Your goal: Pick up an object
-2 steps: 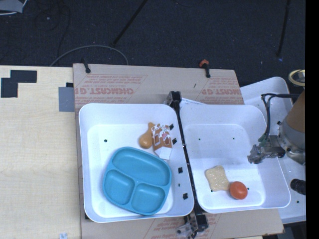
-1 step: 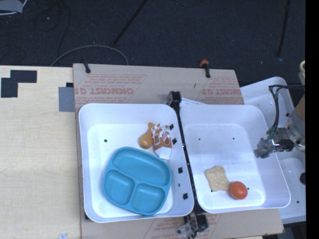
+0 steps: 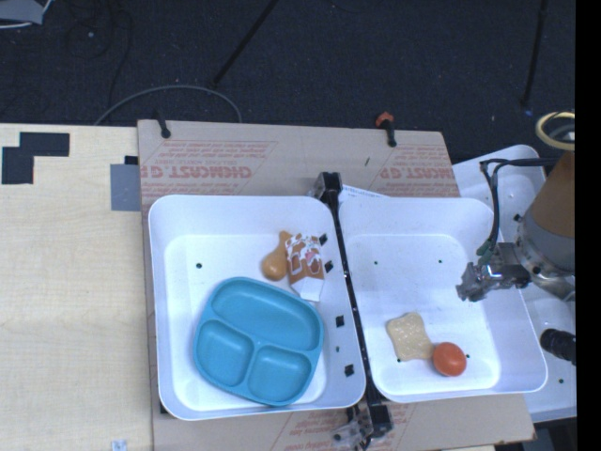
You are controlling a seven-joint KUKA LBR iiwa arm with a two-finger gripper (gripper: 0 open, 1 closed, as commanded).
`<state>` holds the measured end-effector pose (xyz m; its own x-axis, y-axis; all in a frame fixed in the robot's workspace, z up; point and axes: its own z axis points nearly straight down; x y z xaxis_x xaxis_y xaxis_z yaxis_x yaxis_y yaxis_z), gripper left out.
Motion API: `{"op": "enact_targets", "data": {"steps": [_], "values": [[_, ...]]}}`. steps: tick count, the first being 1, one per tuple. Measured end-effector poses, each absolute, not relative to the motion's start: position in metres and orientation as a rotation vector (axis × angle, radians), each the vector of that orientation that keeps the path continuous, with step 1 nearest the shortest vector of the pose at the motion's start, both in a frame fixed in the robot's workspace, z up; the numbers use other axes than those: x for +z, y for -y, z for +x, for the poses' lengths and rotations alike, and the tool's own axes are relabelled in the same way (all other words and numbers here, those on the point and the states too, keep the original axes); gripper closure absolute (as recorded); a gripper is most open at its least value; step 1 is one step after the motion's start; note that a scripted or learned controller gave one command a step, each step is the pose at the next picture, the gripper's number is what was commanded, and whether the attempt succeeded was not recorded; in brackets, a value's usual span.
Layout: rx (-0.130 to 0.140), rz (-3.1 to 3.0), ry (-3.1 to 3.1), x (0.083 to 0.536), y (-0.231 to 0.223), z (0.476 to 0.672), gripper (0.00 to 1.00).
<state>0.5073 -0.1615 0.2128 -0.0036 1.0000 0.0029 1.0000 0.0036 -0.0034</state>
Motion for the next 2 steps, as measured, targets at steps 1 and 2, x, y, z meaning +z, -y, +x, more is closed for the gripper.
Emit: {"op": "enact_targets", "data": {"steps": [1, 2], "values": [[0.001, -2.214, 2.222, 0.214, 0.119, 0.507, 1.0], [0.001, -2.213, 2.223, 0.206, 0.065, 0.514, 1.0]]}}
